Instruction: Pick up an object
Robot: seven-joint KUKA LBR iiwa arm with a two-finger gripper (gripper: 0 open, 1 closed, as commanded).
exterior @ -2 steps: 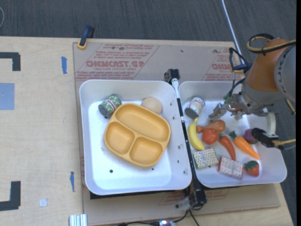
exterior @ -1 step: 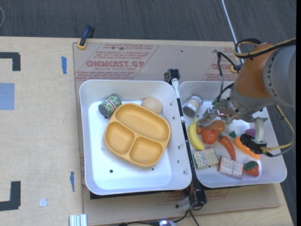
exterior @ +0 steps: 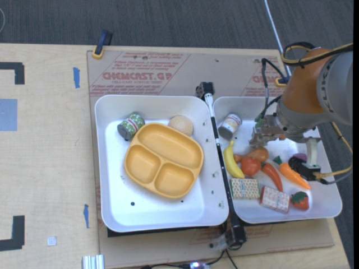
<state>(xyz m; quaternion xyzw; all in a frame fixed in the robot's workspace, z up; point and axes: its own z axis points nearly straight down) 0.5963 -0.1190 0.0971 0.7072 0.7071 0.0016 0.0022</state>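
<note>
Bins sit side by side on the bench, the left bin holding a yellow divided tray laid at a slant near its middle, with a green can on its side just beyond the tray's upper left corner and a pale round object touching the tray's far edge. The right bin is crowded: a silver can lies tilted near the dividing wall, a banana runs along that wall below it, and beside the banana sit a tomato, a red pepper, a carrot, two small printed boxes and a strawberry. The gripper hangs low over the right bin's middle, directly above a brownish round item, possibly an onion, just behind the tomato. Its tips are too small and shadowed to tell how they stand or whether anything is caught
</note>
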